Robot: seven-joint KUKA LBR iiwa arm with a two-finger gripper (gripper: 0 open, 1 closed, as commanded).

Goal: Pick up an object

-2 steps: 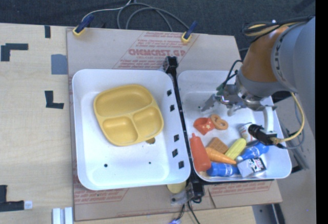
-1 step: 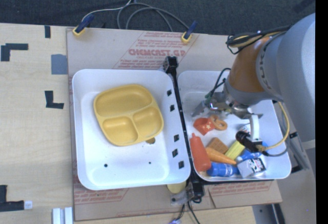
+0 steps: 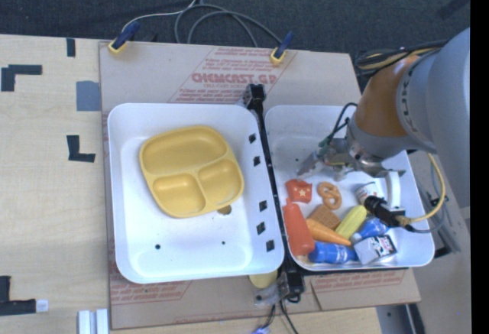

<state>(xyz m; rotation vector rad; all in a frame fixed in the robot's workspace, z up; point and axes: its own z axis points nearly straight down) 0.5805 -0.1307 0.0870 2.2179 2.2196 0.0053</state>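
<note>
The right bin (image 3: 294,126) holds a heap of toy food in its near half. In it are a red piece with a star (image 3: 299,190), a pretzel (image 3: 329,192), a brown cracker (image 3: 324,216), a long red sausage (image 3: 297,230), an orange carrot (image 3: 330,234), a yellow corn cob (image 3: 351,220), a blue bottle (image 3: 333,254) and a blue-and-white can (image 3: 376,241). My gripper (image 3: 319,160) hangs low over the bin's middle, just beyond the red piece and the pretzel. The grey wrist with its orange band covers the bin's far right part.
The left bin (image 3: 126,195) holds a yellow divided plate (image 3: 191,170). A black divider with clips (image 3: 263,187) runs between the bins. Cables (image 3: 206,15) lie behind the cardboard base. A yellow cable (image 3: 435,206) loops along the right bin's rim.
</note>
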